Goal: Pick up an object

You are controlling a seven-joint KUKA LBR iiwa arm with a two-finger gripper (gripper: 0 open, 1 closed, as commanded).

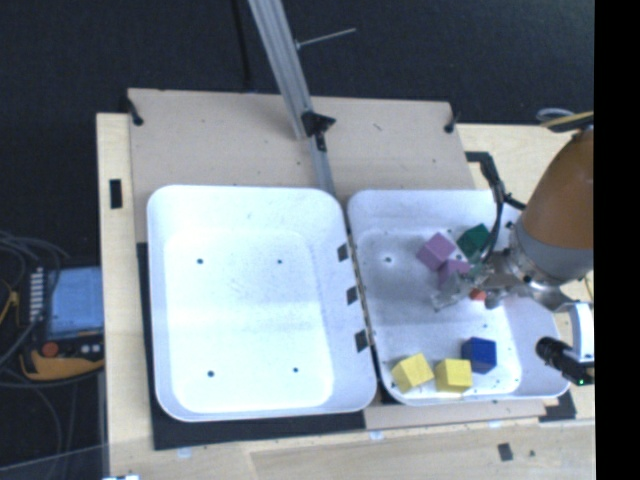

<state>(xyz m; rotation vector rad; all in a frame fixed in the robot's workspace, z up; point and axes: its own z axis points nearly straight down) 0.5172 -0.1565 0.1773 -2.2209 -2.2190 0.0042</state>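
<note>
Reaching into the right-hand shallow white plastic bin (400, 218), the grey arm with the orange band (560, 208) enters from the right edge and bends down over the bin's upper middle. The end effector (462, 286) sits low among the objects there, just beside the small purple block (437, 251) and just below the small green block (474, 238). At this resolution its tip is blurred, so whether it is released or clenched cannot be determined, and no object can be confirmed as grasped.

Candidate objects lie as follows: the purple and green blocks near the end effector; a blue cube (480, 353) and two yellow cubes (412, 372) (454, 374) along the bin's near wall, well apart from it. The left-hand shallow white plastic bin (170, 218) stands beside the first on the wooden bench (200, 138).

To perform the step well, select one block, probably the purple one as nearest. Centre the tool over it, aligned with two flat, parallel faces. Keep clear of the green block so it is not pushed or caught alongside. Descend vertically, close firmly, then lift straight up and verify retention.

The wrist appears steeply inclined, pointing down and leftward.
</note>
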